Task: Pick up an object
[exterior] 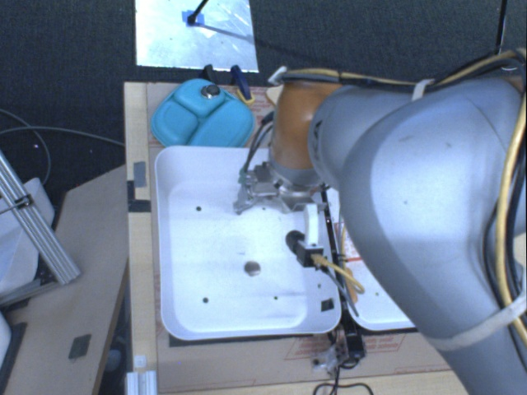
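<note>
Looking at this one, the arm (428, 204) is hanging over the seam between the 2 bins, and the gripper (262, 189) is sitting low over the upper middle of the left bin (177, 245). Can't tell how it's set, the angle is just too steep and the metal bits are blurring together.

Only 1 thing worth grabbing that I'm seeing: a small grey-brown object (253, 267) lying alone on the bin floor, well apart from the gripper and closer to the camera.

What's worrying me: the gripper isn't lined up over the object at all, so a straight drop is probably closing on nothing. The object is also tiny and flat-looking, so it's likely skidding away if it gets nudged.

Hidden stuff: the arm is covering most of the right bin (370, 319), so whatever's lying in there is anyone's guess. A blue tub (202, 115) is sitting behind the bins.
</note>
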